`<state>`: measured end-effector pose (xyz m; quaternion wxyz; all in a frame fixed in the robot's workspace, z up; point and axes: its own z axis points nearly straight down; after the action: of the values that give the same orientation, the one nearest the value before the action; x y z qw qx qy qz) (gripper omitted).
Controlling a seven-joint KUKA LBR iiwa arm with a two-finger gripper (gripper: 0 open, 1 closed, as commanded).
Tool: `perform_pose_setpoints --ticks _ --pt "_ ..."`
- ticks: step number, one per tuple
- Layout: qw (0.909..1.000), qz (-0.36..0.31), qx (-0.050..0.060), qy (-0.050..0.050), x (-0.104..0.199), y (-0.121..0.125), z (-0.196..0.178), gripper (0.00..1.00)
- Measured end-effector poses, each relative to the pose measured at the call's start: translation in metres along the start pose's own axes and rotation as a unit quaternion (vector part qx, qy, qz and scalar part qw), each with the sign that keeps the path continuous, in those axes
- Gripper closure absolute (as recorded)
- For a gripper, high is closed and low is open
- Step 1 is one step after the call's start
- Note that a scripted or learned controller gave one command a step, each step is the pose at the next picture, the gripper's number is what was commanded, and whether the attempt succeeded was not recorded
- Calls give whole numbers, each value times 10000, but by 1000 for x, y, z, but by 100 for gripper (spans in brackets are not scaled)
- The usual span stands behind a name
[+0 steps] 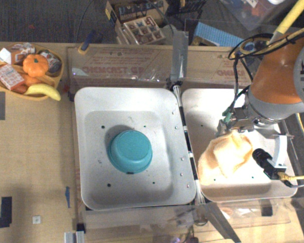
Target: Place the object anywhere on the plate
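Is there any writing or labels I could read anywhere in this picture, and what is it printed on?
No text here can be read for certain.
Red print on the cardboard strip behind the bins: too blurred to read.
Black letters on the arm's white casing: cut off at the edge, unreadable.
Small boxes in the fruit basket: print too small.

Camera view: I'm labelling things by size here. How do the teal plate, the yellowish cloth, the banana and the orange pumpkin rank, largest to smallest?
1. Yellowish cloth, looking slightly larger than the plate
2. Teal plate, close to the cloth
3. Banana
4. Orange pumpkin, near the banana in size
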<state>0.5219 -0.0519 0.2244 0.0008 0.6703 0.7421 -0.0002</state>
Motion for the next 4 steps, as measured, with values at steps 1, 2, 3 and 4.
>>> perform_pose_setpoints --ticks 1,2,3,4 --pt "9798 -2000 -14 -3 46 37 -5 100" --pt "9204 -3910 -24 -6 80 62 -6 100" --pt "8241 -5665 -34 -10 127 84 4 100" --pt "7433 -6690 -40 -12 168 116 -2 100"
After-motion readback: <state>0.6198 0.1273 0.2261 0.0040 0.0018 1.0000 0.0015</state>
